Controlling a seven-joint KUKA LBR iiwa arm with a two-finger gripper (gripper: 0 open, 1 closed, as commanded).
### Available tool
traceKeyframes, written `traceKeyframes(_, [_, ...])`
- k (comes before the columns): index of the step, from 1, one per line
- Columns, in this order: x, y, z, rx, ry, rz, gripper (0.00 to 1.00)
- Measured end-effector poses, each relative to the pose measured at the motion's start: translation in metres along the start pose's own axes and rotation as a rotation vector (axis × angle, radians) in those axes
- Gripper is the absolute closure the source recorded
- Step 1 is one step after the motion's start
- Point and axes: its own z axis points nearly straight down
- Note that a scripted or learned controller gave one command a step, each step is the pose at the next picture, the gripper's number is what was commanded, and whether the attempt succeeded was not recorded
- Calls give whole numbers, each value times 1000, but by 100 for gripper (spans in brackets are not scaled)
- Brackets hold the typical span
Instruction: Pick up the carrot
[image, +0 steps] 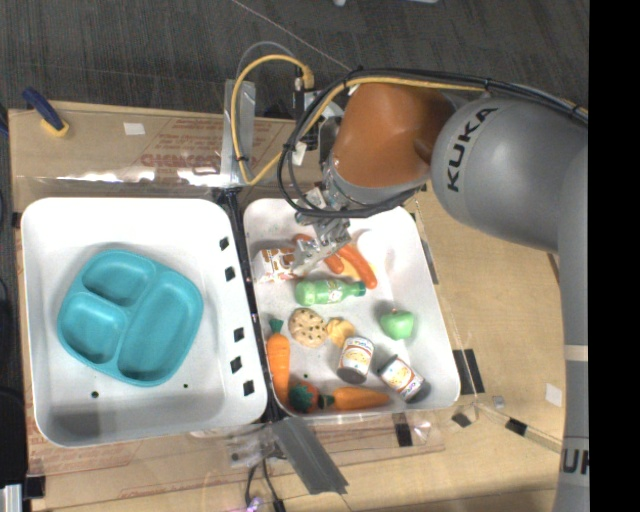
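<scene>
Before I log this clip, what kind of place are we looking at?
Most likely a robotics lab bench set up for pick-and-place trials. A KUKA arm reaches over two white bins, the right one filled with toy food such as a carrot and a green bottle, with loose cables behind.

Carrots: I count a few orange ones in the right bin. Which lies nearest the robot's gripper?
The short carrot at the bin's top, right beside the gripper and above the green bottle. The other two carrots lie by the bin's bottom edge.
</scene>
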Motion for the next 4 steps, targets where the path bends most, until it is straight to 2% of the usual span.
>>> traceKeyframes(1, [33, 9, -18, -6, -2, -15, 100])
traceKeyframes(2, [61, 15, 3, -10, -3, 136, 100])
traceKeyframes(3, [67, 17, -9, -6, -2, 292, 100])
traceKeyframes(4, [115, 26, 27, 2, 1, 213, 100])
